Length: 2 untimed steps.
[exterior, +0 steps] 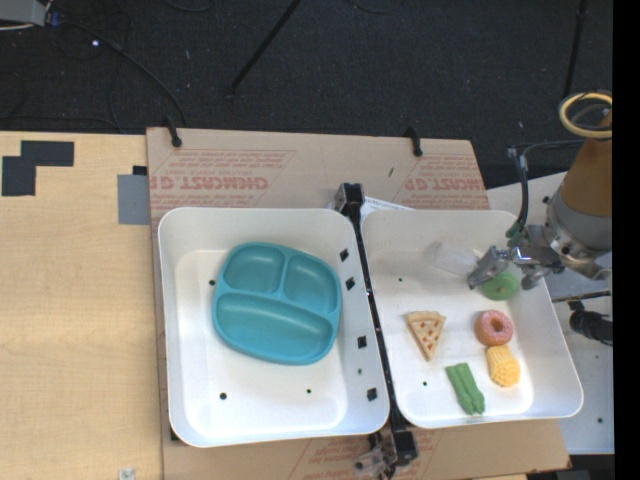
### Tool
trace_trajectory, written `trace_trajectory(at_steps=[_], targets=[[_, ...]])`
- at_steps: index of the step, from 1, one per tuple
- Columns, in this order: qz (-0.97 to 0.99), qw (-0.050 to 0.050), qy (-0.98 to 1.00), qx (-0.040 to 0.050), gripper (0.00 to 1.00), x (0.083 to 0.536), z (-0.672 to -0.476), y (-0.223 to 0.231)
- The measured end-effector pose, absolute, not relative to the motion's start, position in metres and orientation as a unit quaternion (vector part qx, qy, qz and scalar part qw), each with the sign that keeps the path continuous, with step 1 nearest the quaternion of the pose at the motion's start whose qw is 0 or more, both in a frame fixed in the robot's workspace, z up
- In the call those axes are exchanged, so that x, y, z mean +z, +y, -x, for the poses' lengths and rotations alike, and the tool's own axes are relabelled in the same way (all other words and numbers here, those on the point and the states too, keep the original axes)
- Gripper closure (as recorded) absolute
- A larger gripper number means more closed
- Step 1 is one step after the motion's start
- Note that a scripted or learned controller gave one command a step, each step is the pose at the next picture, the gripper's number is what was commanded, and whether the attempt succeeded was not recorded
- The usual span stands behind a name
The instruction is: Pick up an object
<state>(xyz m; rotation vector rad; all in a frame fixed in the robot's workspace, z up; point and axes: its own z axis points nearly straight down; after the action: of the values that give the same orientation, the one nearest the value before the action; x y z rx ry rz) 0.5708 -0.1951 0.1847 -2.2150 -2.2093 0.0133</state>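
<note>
The green ball (501, 286) sits directly under the gripper (497, 268); whether it's gripped, I cannot tell.

Single fixed camera, mounted above the desk (70, 298) and looking down on it at a slant, so that the far edge of the scene lies at the top of the frame and the near edge at the bottom. The view stands far enough back to take in both white bins whole: the left bin (190, 388) sits at frame centre and the right bin (560, 388) beside it, the pair separated by a dark divider (365, 298). Beyond the bins, a strip of dark floor (300, 48) with cables crosses the top of the frame. The arm (590, 183) enters from the right edge.
</note>
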Motion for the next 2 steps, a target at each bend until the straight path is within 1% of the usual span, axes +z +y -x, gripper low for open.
trace_trajectory(at_steps=[1, 2], targets=[[0.707, 0.0, -0.707, 0.0004, 0.0, 0.192, -0.574, -0.195], [0.707, 0.004, -0.707, 0.0019, 0.0, 0.129, -0.575, -0.19]])
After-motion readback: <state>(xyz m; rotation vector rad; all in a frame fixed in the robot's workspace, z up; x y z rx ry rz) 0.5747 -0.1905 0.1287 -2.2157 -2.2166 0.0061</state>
